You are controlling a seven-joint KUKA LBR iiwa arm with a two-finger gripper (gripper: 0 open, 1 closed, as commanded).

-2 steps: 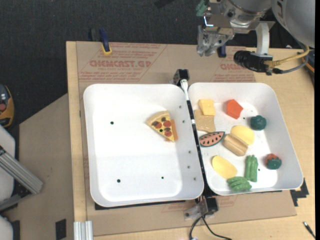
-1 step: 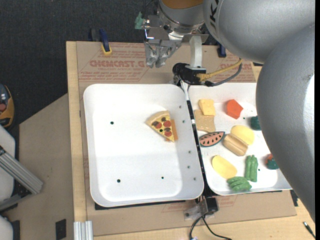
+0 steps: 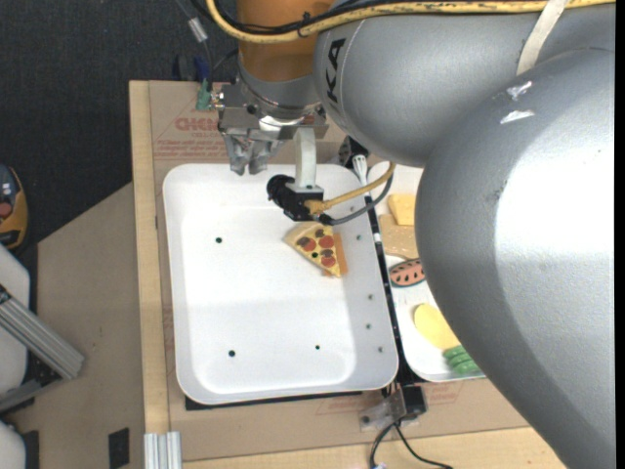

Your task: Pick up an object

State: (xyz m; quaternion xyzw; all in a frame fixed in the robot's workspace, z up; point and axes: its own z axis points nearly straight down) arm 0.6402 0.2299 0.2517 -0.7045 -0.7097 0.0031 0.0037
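A toy pizza slice (image 3: 319, 247) with red toppings lies in the left white bin (image 3: 244, 360), near its right wall and toward the back. My gripper (image 3: 249, 167) hangs over the far edge of this bin, up and to the left of the slice and apart from it. I see nothing held in it. The large grey arm covers most of the right side of the view.
The right bin (image 3: 415, 364) holds a pale yellow block (image 3: 400, 208), a watermelon slice (image 3: 405, 272), a yellow piece (image 3: 432, 325) and a green piece (image 3: 459, 362), all partly hidden by the arm. Brown board (image 3: 156, 262) borders the left bin.
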